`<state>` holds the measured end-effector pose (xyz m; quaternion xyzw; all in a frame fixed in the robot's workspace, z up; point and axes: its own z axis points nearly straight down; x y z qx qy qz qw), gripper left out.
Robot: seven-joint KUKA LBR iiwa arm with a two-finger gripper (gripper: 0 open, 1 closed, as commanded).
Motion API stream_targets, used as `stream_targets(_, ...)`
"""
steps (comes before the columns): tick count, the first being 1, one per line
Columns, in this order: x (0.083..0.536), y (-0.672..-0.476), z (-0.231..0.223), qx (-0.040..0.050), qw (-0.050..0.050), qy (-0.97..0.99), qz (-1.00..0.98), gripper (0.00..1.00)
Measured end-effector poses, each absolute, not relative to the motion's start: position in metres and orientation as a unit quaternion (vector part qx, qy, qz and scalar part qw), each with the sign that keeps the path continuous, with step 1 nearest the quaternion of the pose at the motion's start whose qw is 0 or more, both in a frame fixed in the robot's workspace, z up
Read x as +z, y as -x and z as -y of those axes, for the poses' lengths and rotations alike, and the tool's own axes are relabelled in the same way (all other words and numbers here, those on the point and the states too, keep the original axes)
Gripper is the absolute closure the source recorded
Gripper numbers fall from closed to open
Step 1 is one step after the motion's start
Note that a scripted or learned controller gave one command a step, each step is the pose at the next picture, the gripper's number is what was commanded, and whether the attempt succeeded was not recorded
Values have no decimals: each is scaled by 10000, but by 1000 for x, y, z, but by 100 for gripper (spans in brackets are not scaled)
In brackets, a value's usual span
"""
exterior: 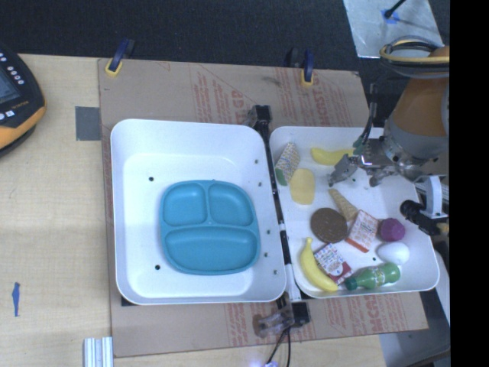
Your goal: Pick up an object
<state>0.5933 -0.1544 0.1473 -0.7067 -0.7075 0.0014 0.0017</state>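
Two shallow white bins side by side on brown cardboard sheet (pixel 191 90) atop wooden bench (pixel 53 205). Left white bin (pixel 130 147) w/ blue three-compartment plastic plate (pixel 208 226) lying flat near its centre. Right white bin (pixel 428 277) crowded w/ small items: pale yellow soft block (pixel 302 186) nr left wall, striped silvery wrapper (pixel 288 160) just above it, small yellow curved piece (pixel 328 156) at top, tan cone (pixel 344 202) mid-bin, round brown disc (pixel 328 225) just below cone, red-and-white packet (pixel 362 231) beside disc on right, purple ball (pixel 392 228) and white egg-shaped object (pixel 393 252) nr right side, yellow banana (pixel 312 266) along bottom left, second red-white packet (pixel 331 261) touching banana, green bottle (pixel 373 277) lying on its side along bottom edge. Grey arm w/ orange band (pixel 422 105) reaching in from right, over upper right of right bin. Grey two-finger gripper (pixel 348 168) low over bin, betw. yellow curved piece and cone; finger opening: cannot tell, nothing seen gripped. Yellow-black handheld device (pixel 15 98) at far left of bench.
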Motion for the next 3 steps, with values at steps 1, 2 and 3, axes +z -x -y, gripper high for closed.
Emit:
stream_targets(1, 91, -523, 102, 10, 27, 7064, 7078, 0)
stream_targets(2, 105, -527, 105, 1, 5, 7049, 7093, 100)
stream_targets(3, 197, -572, 34, -31, -22, 7032, 7110, 100)
